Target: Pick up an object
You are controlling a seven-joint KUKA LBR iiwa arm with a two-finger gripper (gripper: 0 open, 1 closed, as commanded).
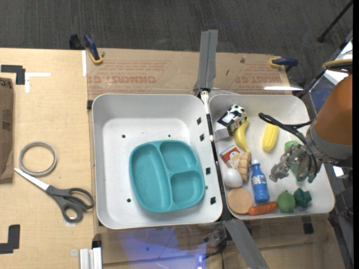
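Note:
The right bin (291, 102) holds several toy foods: a banana (242, 135), a yellow corn cob (270, 137), a black-and-white cow figure (233, 116), a blue bottle (258, 182), a white egg (233, 177), a round tan cookie (240, 201), an orange carrot (262, 208), a green pear (286, 201) and a dark green piece (303, 197). My gripper (291, 166) hangs low over the right side of this bin, above the green items. Its metal fingers point down-left, and a green thing (292, 148) lies just behind them.
The left bin (112, 150) holds a teal divided plate (167, 175). Scissors (59, 195) and a tape roll (37, 158) lie on the bench to the left. A black cable (280, 123) crosses the right bin. Clamps sit at the back edge.

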